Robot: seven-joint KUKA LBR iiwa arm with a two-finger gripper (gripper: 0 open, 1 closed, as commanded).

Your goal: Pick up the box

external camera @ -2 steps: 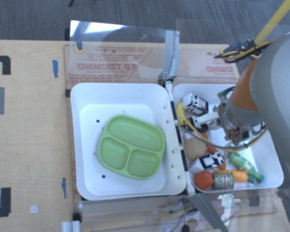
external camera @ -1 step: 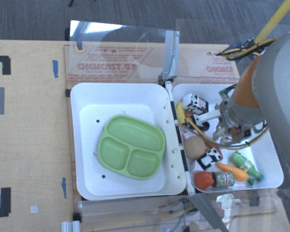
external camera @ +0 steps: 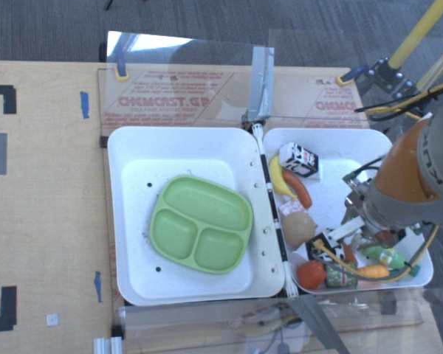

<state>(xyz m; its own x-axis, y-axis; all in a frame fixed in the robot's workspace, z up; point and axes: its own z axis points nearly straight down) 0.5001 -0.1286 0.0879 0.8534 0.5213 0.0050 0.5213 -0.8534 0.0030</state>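
Note:
The box (external camera: 298, 160) is a small black-and-white carton lying at the back left of the right bin (external camera: 332, 136). My gripper (external camera: 352, 243) hangs low over the front of that bin, well in front of the box and to its right, among the items piled there. Nothing shows between it and the box except bare bin floor. The arm's orange band (external camera: 411, 167) is above the bin's right side.
Next to the box lie a banana (external camera: 277, 177) and a red sausage (external camera: 300, 191). A brown potato (external camera: 299, 228), a tomato (external camera: 311, 274), a carrot (external camera: 373, 272) and a green bottle (external camera: 387, 257) crowd the front. The left bin (external camera: 133, 153) holds a green divided plate (external camera: 200, 223).

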